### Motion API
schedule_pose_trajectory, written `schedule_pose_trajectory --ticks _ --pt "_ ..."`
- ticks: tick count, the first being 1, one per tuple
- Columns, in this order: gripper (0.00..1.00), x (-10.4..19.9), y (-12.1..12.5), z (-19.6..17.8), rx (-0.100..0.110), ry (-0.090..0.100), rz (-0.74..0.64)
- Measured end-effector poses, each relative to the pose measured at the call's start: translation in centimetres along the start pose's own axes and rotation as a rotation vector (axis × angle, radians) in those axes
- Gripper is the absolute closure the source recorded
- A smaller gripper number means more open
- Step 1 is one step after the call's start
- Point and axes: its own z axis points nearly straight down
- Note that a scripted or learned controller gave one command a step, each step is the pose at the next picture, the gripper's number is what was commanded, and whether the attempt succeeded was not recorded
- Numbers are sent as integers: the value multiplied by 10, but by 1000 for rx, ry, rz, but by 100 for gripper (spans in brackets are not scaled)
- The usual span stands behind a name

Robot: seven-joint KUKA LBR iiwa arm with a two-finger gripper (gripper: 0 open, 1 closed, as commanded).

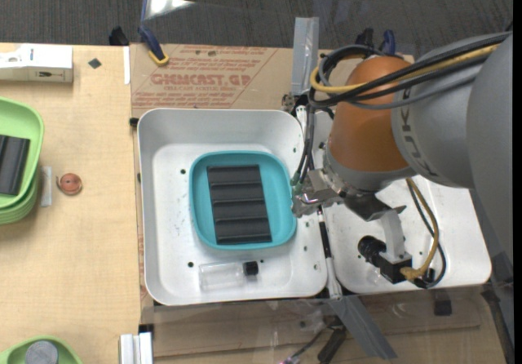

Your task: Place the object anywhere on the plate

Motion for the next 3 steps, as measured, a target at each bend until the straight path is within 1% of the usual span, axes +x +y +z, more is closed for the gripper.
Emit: schedule_pose_trajectory --ticks 1,2,3 --pt "0 0 0 0 0 0 0" --pt "0 -57 22 -11 0 0 33" --pt "0 -75 38 -36 -1 0 44"
